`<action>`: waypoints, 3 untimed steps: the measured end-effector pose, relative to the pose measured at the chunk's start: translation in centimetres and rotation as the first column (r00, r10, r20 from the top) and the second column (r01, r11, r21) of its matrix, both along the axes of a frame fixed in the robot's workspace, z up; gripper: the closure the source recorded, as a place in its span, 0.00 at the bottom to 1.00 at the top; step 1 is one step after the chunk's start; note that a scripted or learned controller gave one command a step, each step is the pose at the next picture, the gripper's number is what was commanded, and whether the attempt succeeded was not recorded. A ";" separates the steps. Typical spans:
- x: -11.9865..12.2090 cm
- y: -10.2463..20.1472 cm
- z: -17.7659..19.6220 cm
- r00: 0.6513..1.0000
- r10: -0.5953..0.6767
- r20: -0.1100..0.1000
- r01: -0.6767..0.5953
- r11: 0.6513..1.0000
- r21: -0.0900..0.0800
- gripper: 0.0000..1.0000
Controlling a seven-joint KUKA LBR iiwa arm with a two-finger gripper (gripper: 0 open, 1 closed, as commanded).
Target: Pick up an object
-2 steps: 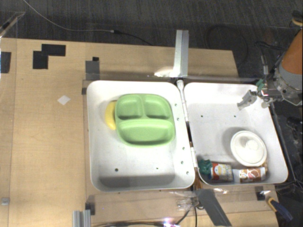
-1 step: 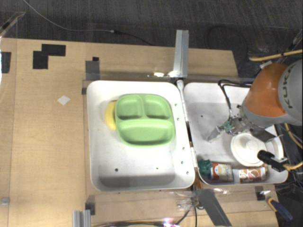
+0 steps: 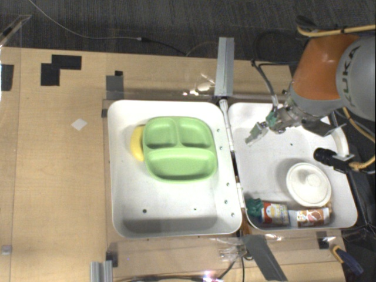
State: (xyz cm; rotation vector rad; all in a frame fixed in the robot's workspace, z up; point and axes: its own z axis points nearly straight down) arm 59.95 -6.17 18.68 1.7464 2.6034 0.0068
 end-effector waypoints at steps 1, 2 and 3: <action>-2.2 -1.4 2.2 0.980 -0.198 -0.003 0.198 0.980 0.001 0.00; -3.7 -9.3 -0.9 0.998 -0.058 -0.003 0.058 0.998 -0.001 0.00; 2.2 -13.4 -2.2 0.971 -0.238 -0.001 0.238 0.971 0.000 0.00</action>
